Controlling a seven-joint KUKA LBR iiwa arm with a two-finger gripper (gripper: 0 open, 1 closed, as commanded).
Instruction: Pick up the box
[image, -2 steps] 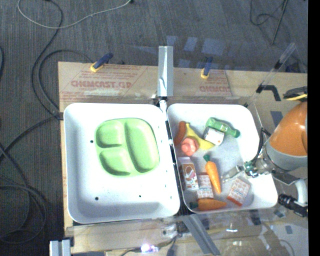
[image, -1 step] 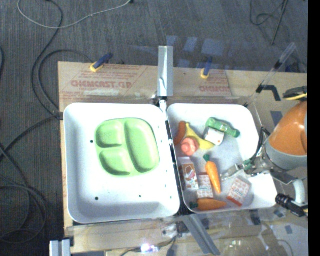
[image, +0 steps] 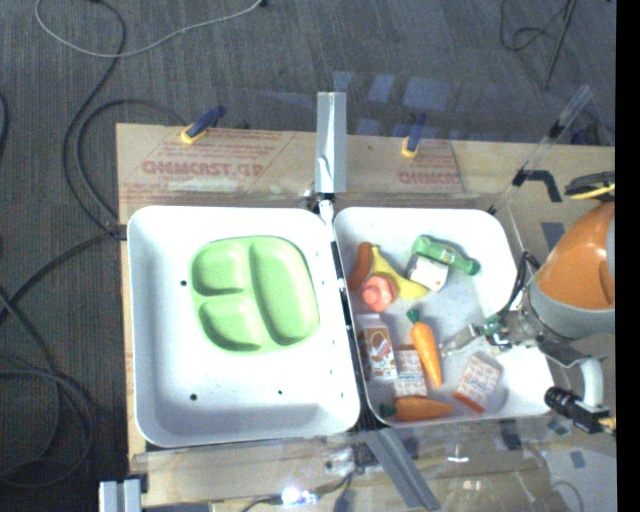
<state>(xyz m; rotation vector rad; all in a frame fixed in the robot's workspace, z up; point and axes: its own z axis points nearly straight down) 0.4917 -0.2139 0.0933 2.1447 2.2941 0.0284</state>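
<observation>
Three small boxes lie in the right bin (image: 500, 232). An orange and white box (image: 478, 382) lies near the front right corner. A box with a reddish picture (image: 377, 351) and a smaller box (image: 410, 371) lie side by side at the front left. My gripper (image: 468, 337) reaches in from the right and hovers just above the orange and white box, beside the upright carrot (image: 427, 353). Nothing shows held in it. The arm's orange band (image: 580, 268) hangs over the bin's right rim.
The right bin also holds a green bottle with a white label (image: 440, 260), a banana (image: 397, 280), a pink fruit (image: 377, 293), an orange sausage-like piece (image: 362, 263) and a second carrot (image: 422, 407). The left bin (image: 160, 400) holds a green divided tray (image: 255, 292).
</observation>
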